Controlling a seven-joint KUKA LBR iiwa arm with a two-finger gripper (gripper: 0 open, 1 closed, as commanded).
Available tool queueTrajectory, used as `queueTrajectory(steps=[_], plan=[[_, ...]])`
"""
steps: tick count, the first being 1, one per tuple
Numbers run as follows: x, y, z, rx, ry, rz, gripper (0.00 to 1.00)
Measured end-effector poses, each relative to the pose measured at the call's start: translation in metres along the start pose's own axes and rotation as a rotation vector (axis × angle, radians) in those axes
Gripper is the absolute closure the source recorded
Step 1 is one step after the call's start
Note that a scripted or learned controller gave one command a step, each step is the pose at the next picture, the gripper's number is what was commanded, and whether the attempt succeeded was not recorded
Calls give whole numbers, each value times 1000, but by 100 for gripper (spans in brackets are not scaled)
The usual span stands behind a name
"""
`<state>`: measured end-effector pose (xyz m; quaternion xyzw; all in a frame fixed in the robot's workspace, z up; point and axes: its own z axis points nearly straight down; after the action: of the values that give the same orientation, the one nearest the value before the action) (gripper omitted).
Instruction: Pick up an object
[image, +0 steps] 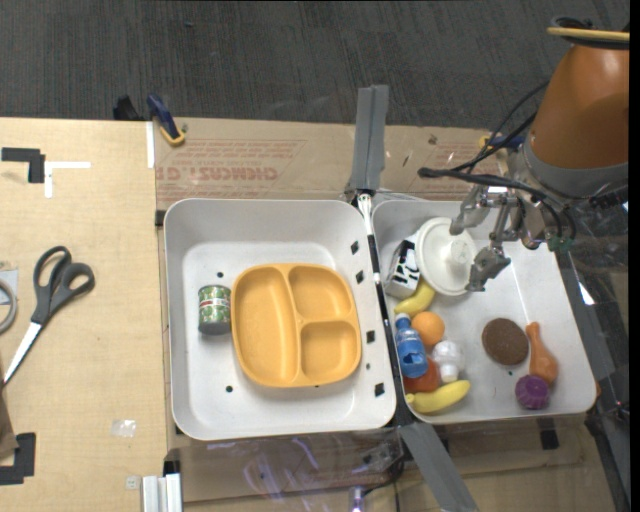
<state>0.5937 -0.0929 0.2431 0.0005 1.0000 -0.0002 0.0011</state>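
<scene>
My gripper (478, 247) hangs over the back of the right bin (560, 400), fingers apart and nothing between them. Just left of it lies a white round lid or cup (443, 256). Below that sit a banana (416, 298), an orange ball (428, 328), a blue bottle (410, 345), a second banana (440, 397), a brown disc (505, 340), an orange drumstick-shaped toy (541, 352) and a purple toy (533, 391). A black-and-white item (402, 263) leans at the bin's left wall.
The left bin (190, 400) holds a yellow divided plate (296, 324) and a small green can (214, 308). Scissors (48, 294) lie on the bench at far left. A grey divider bar (368, 140) runs between the bins at the back.
</scene>
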Motion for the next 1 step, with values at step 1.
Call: queueTrajectory(steps=[1], plan=[[52, -15, 129, 5, -23, -160, 0]])
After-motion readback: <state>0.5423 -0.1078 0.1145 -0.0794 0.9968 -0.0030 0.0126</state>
